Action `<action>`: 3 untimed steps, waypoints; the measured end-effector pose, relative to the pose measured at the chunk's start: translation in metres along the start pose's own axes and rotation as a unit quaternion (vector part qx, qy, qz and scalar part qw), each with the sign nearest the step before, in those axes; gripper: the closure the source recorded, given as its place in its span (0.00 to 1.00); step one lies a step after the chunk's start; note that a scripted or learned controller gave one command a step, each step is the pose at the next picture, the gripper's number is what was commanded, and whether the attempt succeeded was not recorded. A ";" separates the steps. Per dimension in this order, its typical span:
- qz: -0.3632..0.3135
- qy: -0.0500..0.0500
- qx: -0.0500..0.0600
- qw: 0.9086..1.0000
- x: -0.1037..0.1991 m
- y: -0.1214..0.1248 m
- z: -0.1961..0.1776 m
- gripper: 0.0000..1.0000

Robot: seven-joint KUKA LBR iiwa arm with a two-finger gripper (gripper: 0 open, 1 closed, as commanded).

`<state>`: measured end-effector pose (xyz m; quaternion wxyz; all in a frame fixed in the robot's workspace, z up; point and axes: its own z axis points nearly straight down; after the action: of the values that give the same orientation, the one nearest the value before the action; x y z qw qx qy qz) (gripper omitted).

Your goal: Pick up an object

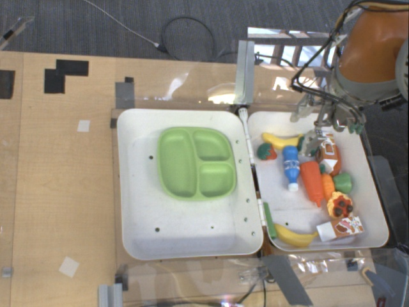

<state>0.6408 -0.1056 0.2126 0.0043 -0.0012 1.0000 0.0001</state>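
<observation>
Two white bins sit on the wooden table point(57, 190). Toys fill the right bin point(377, 226). I cannot tell how the hand point(317, 135) is set above the blue bottle point(291, 165); it should drop slowly, straight over one toy.

Toy food in the right bin point(377, 226)
Blue bottle point(291, 166), orange carrot point(312, 181) and two yellow bananas point(293, 235) lie flat, close together.

Two white bins: the left bin point(134, 190) and, beside it, the right bin point(377, 216). One green divided plate point(195, 163) in the left bin. Right of that plate, in the right bin: two bananas point(281, 139) point(293, 235), one blue bottle point(291, 166), one carrot point(312, 181).
</observation>
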 end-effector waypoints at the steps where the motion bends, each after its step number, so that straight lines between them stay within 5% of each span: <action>1: -0.149 -0.005 0.001 0.989 0.003 -0.001 0.103 0.00; 2: -0.192 -0.002 0.001 0.981 0.098 -0.022 0.122 0.00; 3: -0.196 -0.011 0.003 0.981 0.092 -0.019 0.108 1.00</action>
<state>0.5492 -0.1248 0.1042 0.0151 -0.1973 0.9802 -0.0037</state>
